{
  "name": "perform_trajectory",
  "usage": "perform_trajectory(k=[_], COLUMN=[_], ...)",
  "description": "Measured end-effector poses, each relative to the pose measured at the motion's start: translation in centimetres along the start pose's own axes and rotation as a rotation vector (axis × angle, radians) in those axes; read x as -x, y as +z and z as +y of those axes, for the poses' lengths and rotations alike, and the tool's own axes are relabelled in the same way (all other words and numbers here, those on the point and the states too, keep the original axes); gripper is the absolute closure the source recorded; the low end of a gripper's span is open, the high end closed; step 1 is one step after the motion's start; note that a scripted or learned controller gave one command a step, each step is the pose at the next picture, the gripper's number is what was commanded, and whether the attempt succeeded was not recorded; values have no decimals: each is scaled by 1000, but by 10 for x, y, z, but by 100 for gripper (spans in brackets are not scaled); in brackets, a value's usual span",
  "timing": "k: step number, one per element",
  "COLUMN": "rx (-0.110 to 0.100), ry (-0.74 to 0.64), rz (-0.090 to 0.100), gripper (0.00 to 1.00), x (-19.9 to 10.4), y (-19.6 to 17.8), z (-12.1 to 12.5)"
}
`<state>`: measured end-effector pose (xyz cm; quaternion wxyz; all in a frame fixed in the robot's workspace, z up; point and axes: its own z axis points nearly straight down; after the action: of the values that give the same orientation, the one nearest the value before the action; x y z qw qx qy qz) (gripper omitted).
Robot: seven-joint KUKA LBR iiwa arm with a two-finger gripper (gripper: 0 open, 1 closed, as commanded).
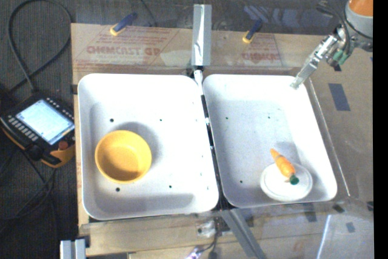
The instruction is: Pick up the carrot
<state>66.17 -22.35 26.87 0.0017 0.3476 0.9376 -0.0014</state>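
The small orange carrot with a green stem end (284,165) lies low in the right part of the frame, resting across the rim of a small round white plate (286,183) that sits in the lower right corner of the right-hand shallow white bin (242,100). The carrot's orange tip points up and to the left, and its green end lies over the plate. The grey arm with its orange band comes in at the upper right corner, and its end effector (301,77) hangs at the upper right edge of that same bin, well apart from the carrot, with the whole length of the bin floor between them. Whether it is released or clenched I cannot tell (it appears as one thin pale streak slanting down to the left), but nothing is seen grasped in it. Judged from this, the task is barely begun: the carrot is untouched on its plate, and the approach, the descent over it, the closing and the lift all remain to be done. In the left-hand white bin (91,94) a round yellow plastic bowl (123,156) sits toward the lower left, with no part in the job. Both bins rest on the brown table (151,45).
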Motion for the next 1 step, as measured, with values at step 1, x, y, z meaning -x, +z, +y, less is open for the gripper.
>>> perform_trajectory(k=[1], rx=[2], ry=[-215], rz=[1], gripper=[0], x=[-51], y=[90], z=[-43])
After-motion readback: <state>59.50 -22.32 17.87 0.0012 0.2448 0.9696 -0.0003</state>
